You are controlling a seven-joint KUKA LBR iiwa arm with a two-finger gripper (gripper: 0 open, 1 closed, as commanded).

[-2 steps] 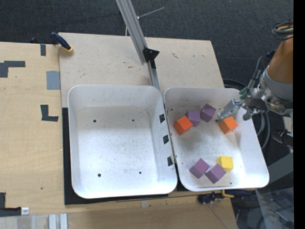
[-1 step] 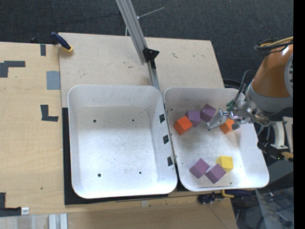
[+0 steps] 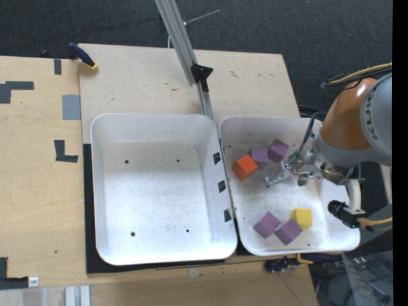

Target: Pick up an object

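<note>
1. Blocks, small matte cubes, lie in the right bin [image 3: 255, 127]: orange block [image 3: 245, 166], four purple blocks [image 3: 278, 150], yellow block [image 3: 303, 218].
2. Hand [image 3: 275, 180], metallic, hangs mid-bin; finger spread: cannot tell.
3. Left bin [image 3: 102, 132]: speckled white plastic.

Arm comes in from the right, grey link w/ orange band just right of & above the end effector [image 3: 275, 181]. Wrist angled down & leftward, cables running along it. End effector low, metal fingers [image 3: 273, 182] pointing left; gap betw. them too small to judge. Black fitting sits below-right of wrist.
</note>
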